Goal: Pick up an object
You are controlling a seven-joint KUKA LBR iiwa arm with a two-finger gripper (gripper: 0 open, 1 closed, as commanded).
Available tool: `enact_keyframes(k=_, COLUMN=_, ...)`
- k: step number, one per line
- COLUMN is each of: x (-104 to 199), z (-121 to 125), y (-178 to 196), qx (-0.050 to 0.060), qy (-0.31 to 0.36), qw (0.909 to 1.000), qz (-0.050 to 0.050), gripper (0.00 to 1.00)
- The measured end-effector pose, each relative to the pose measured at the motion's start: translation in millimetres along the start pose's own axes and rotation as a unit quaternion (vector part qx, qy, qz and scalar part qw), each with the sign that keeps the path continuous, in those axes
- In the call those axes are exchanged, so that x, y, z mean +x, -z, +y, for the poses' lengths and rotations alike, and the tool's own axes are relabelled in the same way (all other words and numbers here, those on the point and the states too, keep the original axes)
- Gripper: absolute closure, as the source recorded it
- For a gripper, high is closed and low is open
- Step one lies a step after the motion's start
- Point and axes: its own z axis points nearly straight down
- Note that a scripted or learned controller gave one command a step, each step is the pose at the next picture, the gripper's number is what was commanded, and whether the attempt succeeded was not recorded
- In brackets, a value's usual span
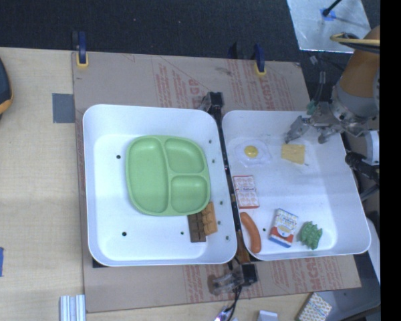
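Note:
My gripper (311,131) hangs over the far right part of the right bin (341,199), open, with nothing between its fingers. A yellow cheese slice (294,154) lies just below and left of it, apart from the fingertips. Further left a fried egg (252,152) rests on the bin floor. Toward the near side lie a red-and-white packet (245,191), a sausage (250,233), a small carton (283,227) and a green broccoli piece (310,235).
The left bin (100,179) holds a green divided plate (167,174) and a brown chocolate bar (202,223) at its near right corner. Black clamps (214,101) sit between the bins. The arm's orange band (361,62) rises at the far right.

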Motion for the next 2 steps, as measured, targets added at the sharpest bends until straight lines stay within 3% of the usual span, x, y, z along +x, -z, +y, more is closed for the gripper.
enact_keyframes(k=1, x=37, z=-13, y=2, qx=0.004, qy=0.001, qw=1.0, qz=0.002, gripper=0.0)
enact_keyframes(k=2, x=17, z=-36, y=-24, qx=0.005, qy=-0.001, qw=1.0, qz=0.001, gripper=0.0)
